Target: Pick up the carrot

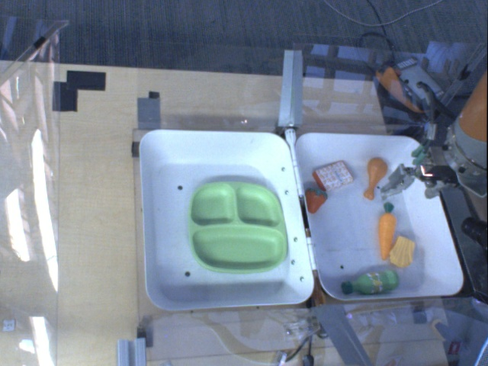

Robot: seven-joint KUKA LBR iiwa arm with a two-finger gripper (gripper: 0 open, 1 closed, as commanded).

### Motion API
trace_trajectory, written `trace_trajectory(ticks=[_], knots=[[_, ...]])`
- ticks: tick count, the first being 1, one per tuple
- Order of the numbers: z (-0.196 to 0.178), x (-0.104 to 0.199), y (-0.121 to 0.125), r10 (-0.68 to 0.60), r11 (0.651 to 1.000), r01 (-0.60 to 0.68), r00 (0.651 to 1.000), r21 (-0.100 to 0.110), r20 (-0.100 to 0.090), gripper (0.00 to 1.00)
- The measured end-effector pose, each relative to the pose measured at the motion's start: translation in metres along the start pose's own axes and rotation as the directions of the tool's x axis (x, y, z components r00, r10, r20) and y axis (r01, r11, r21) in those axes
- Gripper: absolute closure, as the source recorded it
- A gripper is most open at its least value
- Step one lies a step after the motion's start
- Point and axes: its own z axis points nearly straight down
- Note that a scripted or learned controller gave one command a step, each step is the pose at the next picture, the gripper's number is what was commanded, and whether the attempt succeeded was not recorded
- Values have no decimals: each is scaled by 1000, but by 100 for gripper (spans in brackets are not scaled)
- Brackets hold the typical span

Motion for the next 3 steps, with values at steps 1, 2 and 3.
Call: trace_trajectory(ticks=[1,2,3], knots=[[166,-35,-1,-276,961,276,961,-8,5,0],[153,-34,2,-277,961,277,961,-14,5,100],[60,13,31,-234,972,234,972,-5,2,100]])
